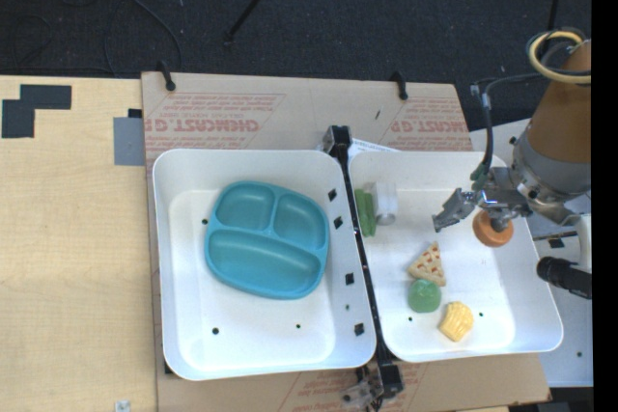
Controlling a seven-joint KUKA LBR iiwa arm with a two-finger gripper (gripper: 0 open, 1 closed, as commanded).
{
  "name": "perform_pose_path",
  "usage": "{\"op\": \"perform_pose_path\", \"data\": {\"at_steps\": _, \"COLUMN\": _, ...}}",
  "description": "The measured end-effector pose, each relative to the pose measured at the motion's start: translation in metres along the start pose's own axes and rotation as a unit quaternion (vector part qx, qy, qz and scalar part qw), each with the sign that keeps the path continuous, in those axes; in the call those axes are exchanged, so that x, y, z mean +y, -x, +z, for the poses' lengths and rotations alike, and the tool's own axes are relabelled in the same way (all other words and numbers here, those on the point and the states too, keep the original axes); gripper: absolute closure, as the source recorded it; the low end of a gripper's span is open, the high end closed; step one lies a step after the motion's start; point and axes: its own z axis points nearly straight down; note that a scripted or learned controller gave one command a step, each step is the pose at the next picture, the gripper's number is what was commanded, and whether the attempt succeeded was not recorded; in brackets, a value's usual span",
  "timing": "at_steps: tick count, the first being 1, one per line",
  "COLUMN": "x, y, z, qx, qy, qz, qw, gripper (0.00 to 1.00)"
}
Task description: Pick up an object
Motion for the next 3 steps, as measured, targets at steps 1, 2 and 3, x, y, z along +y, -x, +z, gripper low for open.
{"op": "perform_pose_path", "data": {"at_steps": 1, "x": 0.002, "y": -0.002, "z": 0.064, "qx": 0.001, "qy": -0.003, "qz": 0.000, "qw": 1.0000, "gripper": 0.00}}
{"op": "perform_pose_path", "data": {"at_steps": 2, "x": 0.001, "y": -0.013, "z": 0.118, "qx": 0.001, "qy": -0.003, "qz": 0.001, "qw": 1.0000, "gripper": 0.00}}
{"op": "perform_pose_path", "data": {"at_steps": 3, "x": 0.006, "y": -0.010, "z": 0.149, "qx": -0.004, "qy": 0.010, "qz": 0.001, "qw": 0.9999, "gripper": 0.00}}
